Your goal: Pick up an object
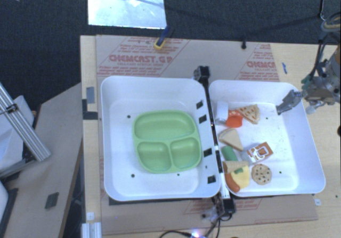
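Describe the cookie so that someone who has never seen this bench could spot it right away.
Look at the right-hand white bin, the one with toy food heaped along its left side. Go to the front end of that heap: the cookie lies flat there, just right of a yellow and orange piece. It is the only round, tan item dotted with dark chips; its neighbours are wedges, blocks or a printed packet.
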`<state>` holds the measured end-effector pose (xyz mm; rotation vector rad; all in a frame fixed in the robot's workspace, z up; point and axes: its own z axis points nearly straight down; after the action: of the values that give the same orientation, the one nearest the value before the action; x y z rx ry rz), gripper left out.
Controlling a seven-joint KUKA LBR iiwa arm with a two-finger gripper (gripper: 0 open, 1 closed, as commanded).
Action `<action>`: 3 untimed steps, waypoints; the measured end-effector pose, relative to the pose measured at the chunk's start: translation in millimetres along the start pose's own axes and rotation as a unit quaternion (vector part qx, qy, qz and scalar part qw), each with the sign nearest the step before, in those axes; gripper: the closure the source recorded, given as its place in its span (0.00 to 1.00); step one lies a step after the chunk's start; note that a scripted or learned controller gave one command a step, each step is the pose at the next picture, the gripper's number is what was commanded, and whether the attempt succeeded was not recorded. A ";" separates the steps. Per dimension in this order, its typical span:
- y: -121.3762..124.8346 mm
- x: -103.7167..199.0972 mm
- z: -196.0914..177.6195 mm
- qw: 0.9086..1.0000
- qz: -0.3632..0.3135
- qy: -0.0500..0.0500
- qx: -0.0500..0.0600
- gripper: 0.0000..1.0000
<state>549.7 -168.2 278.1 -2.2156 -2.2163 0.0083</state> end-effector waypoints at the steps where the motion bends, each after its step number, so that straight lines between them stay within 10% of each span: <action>1: 1.8 0.4 -6.2 1.000 -0.001 -0.001 -0.005 0.00; 3: 6.0 -10.7 107.6 1.000 0.000 0.000 -0.003 0.00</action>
<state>554.8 -178.8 170.4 -2.2182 -2.2202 0.0025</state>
